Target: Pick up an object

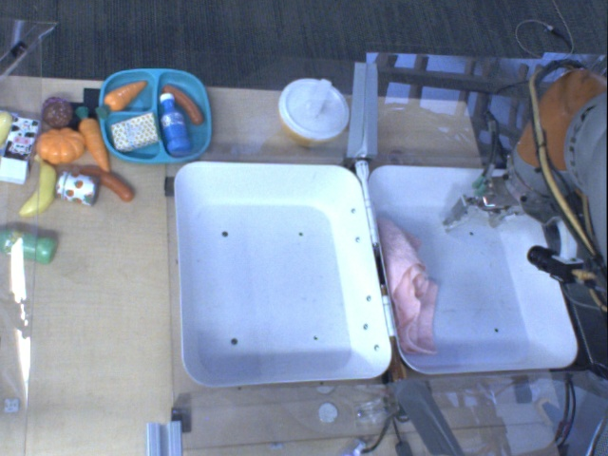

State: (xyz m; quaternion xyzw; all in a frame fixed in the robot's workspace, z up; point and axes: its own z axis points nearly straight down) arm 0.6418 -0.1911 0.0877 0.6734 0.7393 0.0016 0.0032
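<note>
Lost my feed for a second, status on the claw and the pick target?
Claw over right bin, upper part. Pink cloth against bin's left wall, apart from claw. Nothing between them.

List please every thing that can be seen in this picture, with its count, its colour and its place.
bins: 2, white, side by side mid-bench
cloth: 1, pink, right bin, along its left wall
tray: 1, blue, compartmented, upper left, holding toy food
bottle: 1, blue, in the tray
tub: 1, yellow with white lid, above the left bin
pumpkin: 1, orange, left of the tray
banana: 1, yellow, far left
can: 1, white with a printed label, beside the banana
arm: 1, grey and orange, right edge
gripper: 1, metal, above the right bin's upper part, apart from the cloth
</note>
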